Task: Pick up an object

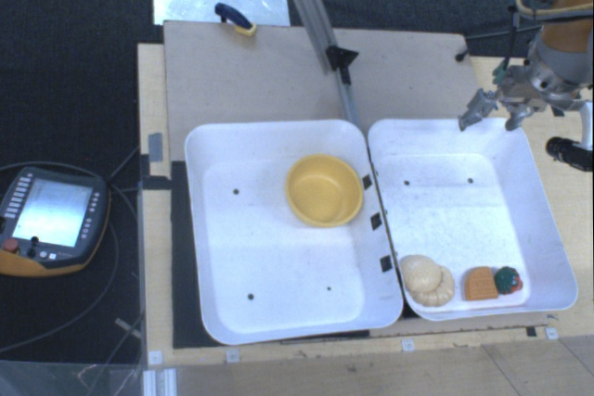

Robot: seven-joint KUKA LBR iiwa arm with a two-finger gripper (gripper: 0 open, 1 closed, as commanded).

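Observation:
A yellow bowl (pixel 324 189) sits upright in the left bin (pixel 223 292), near its upper right part. In the right bin (pixel 548 227), along the front wall, lie a cream bun-shaped object (pixel 426 279) and an orange piece with a dark green end (pixel 491 282). My gripper (pixel 492 114) hangs over the far right corner of the right bin, its two fingers spread apart and open with nothing between them. It is well away from all the objects.
A slanted metal pole (pixel 311 0) crosses the cardboard-covered bench (pixel 408 70) behind the bins. A control pendant (pixel 48 220) lies on the floor at left. A blue-and-yellow clamp (pixel 234 18) sits at the bench's back edge.

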